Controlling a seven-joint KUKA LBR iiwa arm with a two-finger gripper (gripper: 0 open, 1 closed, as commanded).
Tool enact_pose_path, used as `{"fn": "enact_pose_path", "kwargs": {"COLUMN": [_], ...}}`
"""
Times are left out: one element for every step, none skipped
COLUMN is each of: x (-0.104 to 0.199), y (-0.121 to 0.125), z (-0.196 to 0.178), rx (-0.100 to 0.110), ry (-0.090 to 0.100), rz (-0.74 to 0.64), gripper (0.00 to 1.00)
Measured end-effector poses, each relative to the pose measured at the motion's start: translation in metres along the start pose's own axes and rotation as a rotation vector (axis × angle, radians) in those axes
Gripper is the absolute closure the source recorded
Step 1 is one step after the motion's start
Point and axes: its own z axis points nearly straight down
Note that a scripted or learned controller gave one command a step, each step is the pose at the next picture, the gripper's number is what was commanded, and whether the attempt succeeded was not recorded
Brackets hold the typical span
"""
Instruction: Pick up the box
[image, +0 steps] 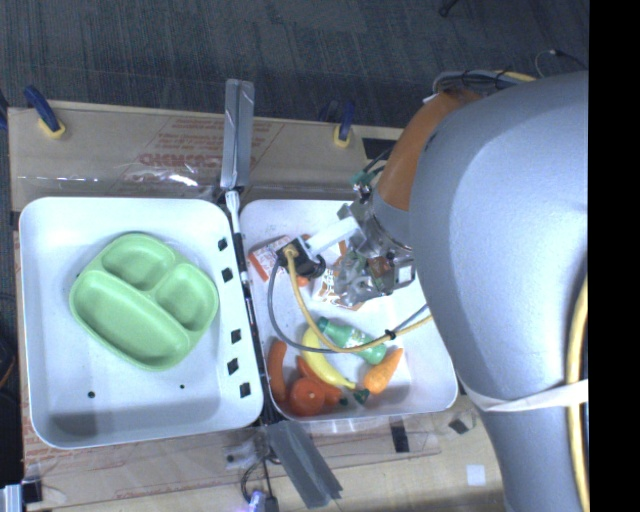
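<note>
Cardboard bench (300, 140) — mirrored red print, unreadable

A pale green plate (145, 298) lies in a white bin (40, 330). An orange carrot (382, 371), a yellow banana (325, 362) and a red tomato (308, 396) are together.

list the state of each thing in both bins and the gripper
green divided plate: lies flat in the left bin, compartments bare
gripper: low inside the right bin, over the clutter; fingers hard to make out
box: lies flat near the right bin's upper left corner, partly hidden
banana: lies among the toy food
carrot: lies tilted near the front
tomato: rests at the front wall
</note>
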Motion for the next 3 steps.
{"fn": "enact_pose_path", "kwargs": {"x": [-0.051, -0.041, 0.021], "y": [0.041, -0.018, 0.040], "z": [0.101, -0.167, 0.035], "rx": [0.001, -0.001, 0.002], "ry": [-0.002, 0.003, -0.003], "rz": [-0.185, -0.087, -0.200], "gripper": [1.00, 1.00, 1.00]}}
